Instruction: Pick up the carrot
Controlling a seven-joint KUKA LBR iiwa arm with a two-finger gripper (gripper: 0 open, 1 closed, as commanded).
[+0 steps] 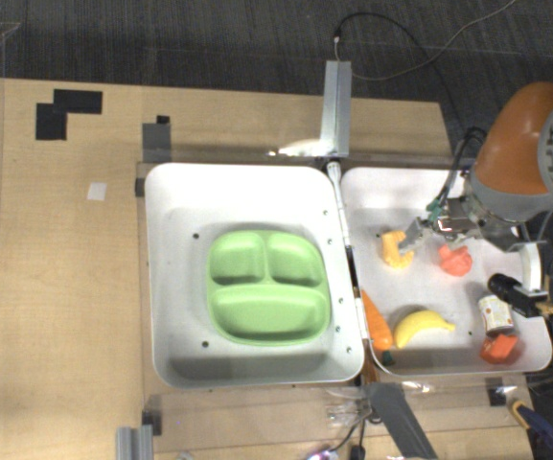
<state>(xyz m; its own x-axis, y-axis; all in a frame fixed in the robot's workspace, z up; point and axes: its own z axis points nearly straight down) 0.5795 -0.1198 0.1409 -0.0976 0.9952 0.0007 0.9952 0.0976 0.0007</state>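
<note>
The carrot [377, 324] is an orange wedge lying against the left wall of the right bin [401, 182], near its front corner. My gripper [420, 235] hangs over the middle of that bin, well behind the carrot. It is right beside a yellow toy [394, 250] and is not touching the carrot. The grey arm with its orange band [511, 151] reaches in from the right.
A banana [423, 327] lies just right of the carrot. A pink-red toy [454, 260], a small can [495, 314] and an orange-red piece [499, 349] occupy the bin's right side. The left bin [175, 257] holds a green divided plate [266, 286].
</note>
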